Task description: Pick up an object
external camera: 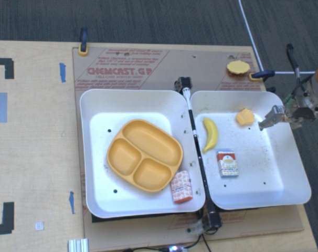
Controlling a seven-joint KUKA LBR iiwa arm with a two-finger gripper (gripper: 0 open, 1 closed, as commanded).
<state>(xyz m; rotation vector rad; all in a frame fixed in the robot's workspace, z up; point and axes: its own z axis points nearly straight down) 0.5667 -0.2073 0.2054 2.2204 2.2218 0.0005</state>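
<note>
Gripper: the gripper (269, 121) reached in at the right bin's upper right rim, at about two o'clock in the view; whether it was open or closed could not be told, and nothing showed in its grasp.
Cheese-like block: a small yellow block (245, 117) lay just left of the gripper tip, apart from it, chunky with no clear long axis.
Banana: the banana (210, 134) lay at the right bin's left side, smooth yellow and curved, long axis running from twelve to six o'clock, bulging toward three o'clock.
Carton: a small white and orange carton (228, 163) lay flat at five o'clock from the banana, long axis near upright in the view.
Right bin: the right bin (285, 188) held these three.
Left bin: the left bin (96, 140) held a yellow three-part plate (144, 155) and an orange patterned packet (182, 187) at its five o'clock.
</note>
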